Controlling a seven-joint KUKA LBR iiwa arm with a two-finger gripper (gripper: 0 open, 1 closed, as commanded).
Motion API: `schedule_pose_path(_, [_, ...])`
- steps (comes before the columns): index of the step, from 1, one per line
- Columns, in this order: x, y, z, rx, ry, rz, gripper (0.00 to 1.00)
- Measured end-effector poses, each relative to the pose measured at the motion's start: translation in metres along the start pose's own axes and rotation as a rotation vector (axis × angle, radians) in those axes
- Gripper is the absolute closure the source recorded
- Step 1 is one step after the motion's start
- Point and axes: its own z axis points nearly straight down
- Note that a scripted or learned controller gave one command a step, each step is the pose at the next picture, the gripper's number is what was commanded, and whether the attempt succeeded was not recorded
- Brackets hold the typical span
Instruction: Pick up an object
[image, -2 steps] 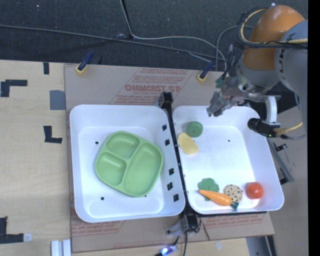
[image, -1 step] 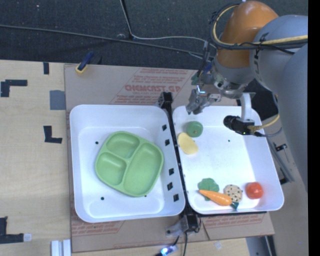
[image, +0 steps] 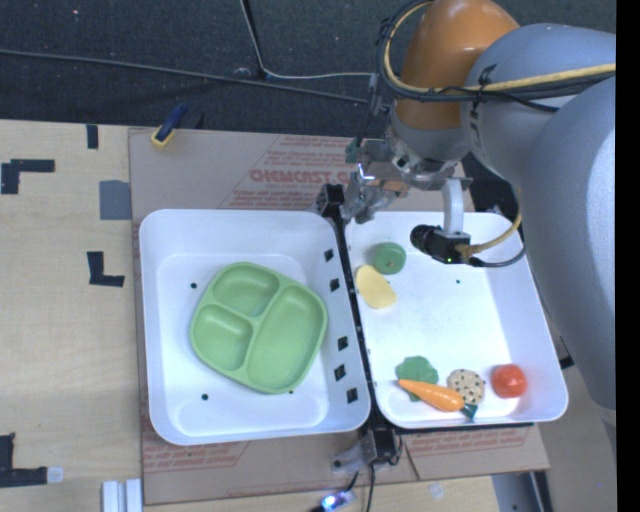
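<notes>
Hovering at upper centre of the frame, the gripper (image: 362, 195) sits over the far edge of the right bin (image: 520, 300); whether it is released or clenched, cannot tell. Nearest candidate: green round toy (image: 388, 259), just below it, beside a yellow piece (image: 376, 289). Judged light, rigid, smooth plastic; grip across its widest part.

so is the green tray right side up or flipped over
Right side up: the green tray in the left bin shows its three hollow compartments facing the camera, with nothing in them.
</notes>
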Motion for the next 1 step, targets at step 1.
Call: schedule_pose_path(1, [0.0530, 0.0052, 0.0214, 0.003, -0.001, 0.000, 1.00])
